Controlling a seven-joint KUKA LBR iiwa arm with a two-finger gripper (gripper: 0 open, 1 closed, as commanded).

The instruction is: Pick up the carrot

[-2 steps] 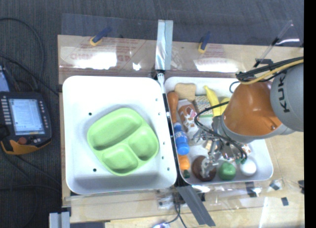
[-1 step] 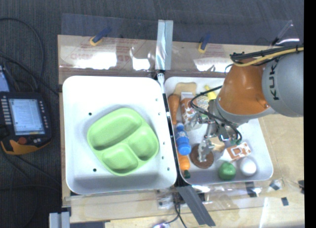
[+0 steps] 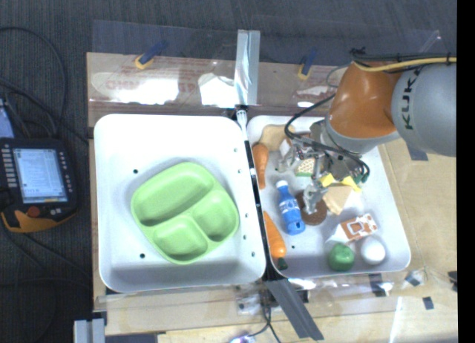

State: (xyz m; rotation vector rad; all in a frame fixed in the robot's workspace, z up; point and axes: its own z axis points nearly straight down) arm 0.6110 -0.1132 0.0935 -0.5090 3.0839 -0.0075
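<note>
A carrot (image 3: 274, 237) lies along the left wall of the right bin (image 3: 393, 208), near the front, with a dark green end toward the front corner. A second orange, carrot-like piece (image 3: 260, 162) lies farther back against the same wall. The arm's orange band (image 3: 361, 104) hangs over the back of the right bin. Below it, my gripper (image 3: 306, 167) hovers over the bin's upper middle, to the right of the upper orange piece and well behind the front carrot. Cables and the wrist mask its tips.
The right bin also holds a blue bottle (image 3: 289, 206), a brown disc (image 3: 316, 213), a pale wedge (image 3: 338, 199), a small orange-and-white box (image 3: 360, 226), a green ball (image 3: 341, 257) and a white egg (image 3: 373, 251). A green divided plate (image 3: 185, 211) sits in the left bin (image 3: 111, 141).
</note>
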